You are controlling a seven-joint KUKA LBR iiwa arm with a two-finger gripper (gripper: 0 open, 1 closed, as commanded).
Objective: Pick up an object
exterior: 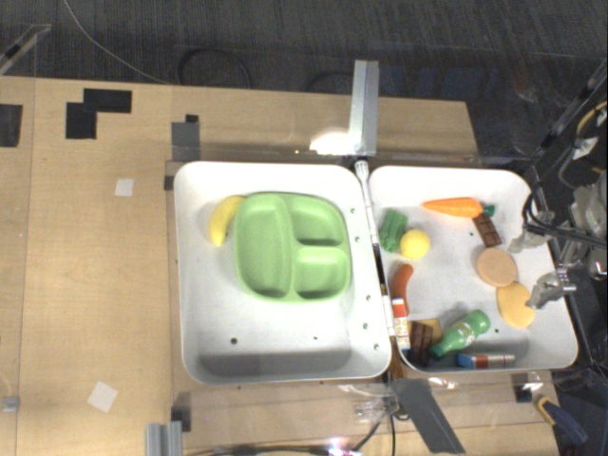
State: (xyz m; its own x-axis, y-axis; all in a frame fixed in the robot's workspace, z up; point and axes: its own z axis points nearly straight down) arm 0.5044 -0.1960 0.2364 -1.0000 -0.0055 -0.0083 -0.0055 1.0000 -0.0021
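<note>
Objects crowd the right bin (446,190): tapered orange carrot (452,206), round yellow lemon (414,244), green bottle (463,332). End effector (549,288), at the bin's right rim, is partly cut off; its opening cannot be judged.

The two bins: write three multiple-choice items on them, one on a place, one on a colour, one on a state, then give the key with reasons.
1. Where does the banana lie?
A. In the left bin, touching the green tray's left edge
B. In the right bin, beside the carrot
C. On the bench outside both bins

2. What colour is the bottle near the right bin's front wall?
A. Red
B. Green
C. White

3. How does the green tray sit?
A. Standing on its edge against the bin wall
B. Upside down
C. Flat, compartments facing up

Key: 1 A, the yellow fruit rests against the tray's left edge in the left bin. 2 B, the bottle lying by the front wall is green. 3 C, its three hollows show from above.
</note>
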